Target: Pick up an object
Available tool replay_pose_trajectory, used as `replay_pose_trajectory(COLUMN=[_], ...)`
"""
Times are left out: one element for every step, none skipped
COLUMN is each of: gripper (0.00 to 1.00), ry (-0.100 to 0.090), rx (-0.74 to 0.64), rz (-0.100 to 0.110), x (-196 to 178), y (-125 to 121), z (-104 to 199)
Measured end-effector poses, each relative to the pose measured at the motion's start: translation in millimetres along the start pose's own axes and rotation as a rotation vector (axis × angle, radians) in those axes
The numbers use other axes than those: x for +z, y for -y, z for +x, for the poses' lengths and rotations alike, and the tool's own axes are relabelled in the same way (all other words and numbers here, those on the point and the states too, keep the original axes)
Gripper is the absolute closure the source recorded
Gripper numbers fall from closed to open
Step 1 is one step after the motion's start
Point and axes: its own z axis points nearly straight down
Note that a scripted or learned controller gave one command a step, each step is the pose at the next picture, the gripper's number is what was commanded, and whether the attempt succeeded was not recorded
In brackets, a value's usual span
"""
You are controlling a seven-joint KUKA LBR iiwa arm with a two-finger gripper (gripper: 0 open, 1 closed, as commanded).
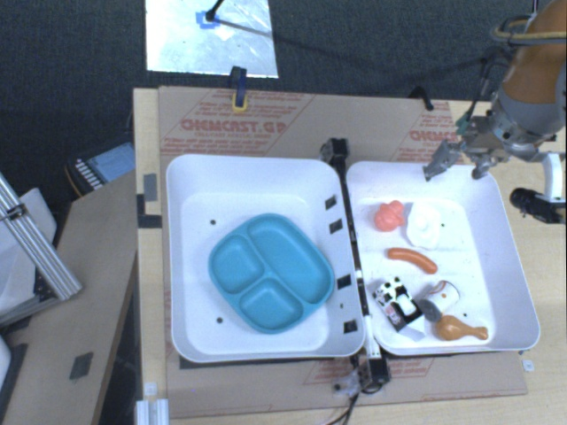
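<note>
The gripper (461,164) hangs over the far edge of the right bin (509,237), and its two fingers (437,167) stand apart with nothing between them.

Below and to the left of the fingers, the left bin (190,237) holds one blue tray (270,273) with three compartments; the tray lies tilted in the bin.

The right bin holds several small things. Nearest to the fingers, just below them, is a white lump (426,225), and a pink round toy (388,216) touches it on its left side. A little further below lies an orange sausage (411,258). Its long axis runs almost across the bin, from left to right, with the right end slightly nearer to the camera. Well below the fingers, at the near edge of the bin, are a black and white toy (396,304), a small grey piece (431,308) and a brown drumstick (459,328), whose thin end points to the right.
</note>
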Motion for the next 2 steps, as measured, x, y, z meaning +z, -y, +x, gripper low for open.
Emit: replay_pose_trajectory(gripper=[0.0, 0.0], ry=[0.002, 0.002], rx=[-0.002, 0.0], rz=[-0.012, -0.009], x=[-8, 38], y=[-2, -4], z=[0, -8])
